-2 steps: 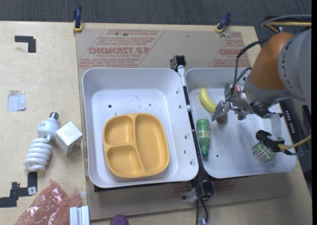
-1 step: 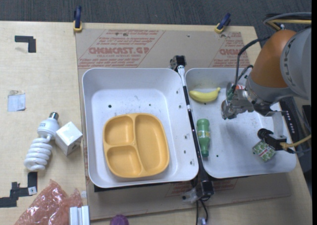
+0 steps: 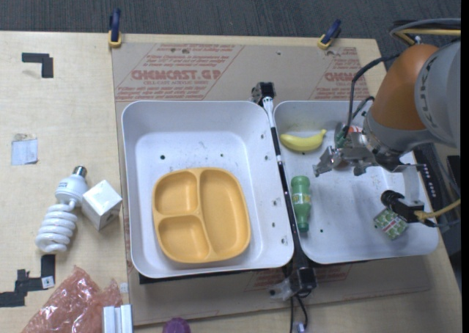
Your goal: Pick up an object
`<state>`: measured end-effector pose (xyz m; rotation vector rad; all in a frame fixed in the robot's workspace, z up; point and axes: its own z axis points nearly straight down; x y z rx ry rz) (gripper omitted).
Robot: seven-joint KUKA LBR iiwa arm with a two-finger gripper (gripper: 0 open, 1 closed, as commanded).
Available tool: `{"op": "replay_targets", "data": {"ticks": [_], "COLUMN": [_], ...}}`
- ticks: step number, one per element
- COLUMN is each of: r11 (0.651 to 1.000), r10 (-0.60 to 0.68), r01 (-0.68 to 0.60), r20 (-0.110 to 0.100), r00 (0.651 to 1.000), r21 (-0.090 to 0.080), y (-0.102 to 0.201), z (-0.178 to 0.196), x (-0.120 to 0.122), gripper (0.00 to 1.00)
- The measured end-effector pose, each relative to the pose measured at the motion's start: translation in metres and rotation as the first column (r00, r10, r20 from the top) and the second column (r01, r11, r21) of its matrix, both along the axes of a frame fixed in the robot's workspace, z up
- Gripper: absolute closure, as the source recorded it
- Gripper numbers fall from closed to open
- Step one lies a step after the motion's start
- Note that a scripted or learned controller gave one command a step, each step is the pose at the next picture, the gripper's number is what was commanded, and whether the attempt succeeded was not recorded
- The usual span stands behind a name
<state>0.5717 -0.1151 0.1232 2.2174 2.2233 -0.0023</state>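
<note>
The hand hovers low in the right bin, just right of the banana and above the green bottle. Whether it is spread or pressed together I cannot tell. Nothing appears lifted: banana, bottle and a small green packet all lie on the bin floor, so the pick remains undone.

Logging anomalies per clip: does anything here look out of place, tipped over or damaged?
Mostly tidy. In the right bin, the green bottle lies on its side against the divider rather than upright. A spiral light bulb and white cube sit loose outside the bins, left of the left bin. No spill or damage visible.
</note>
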Motion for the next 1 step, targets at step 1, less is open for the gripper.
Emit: {"op": "replay_targets", "data": {"ticks": [1], "r11": [1.0], "r10": [-0.008], "r01": [0.008], "r20": [0.008], "r00": [1.0], "r21": [-0.006], "y": [0.0152], "z": [-0.0287], "x": [-0.0315], "gripper": [0.0]}}
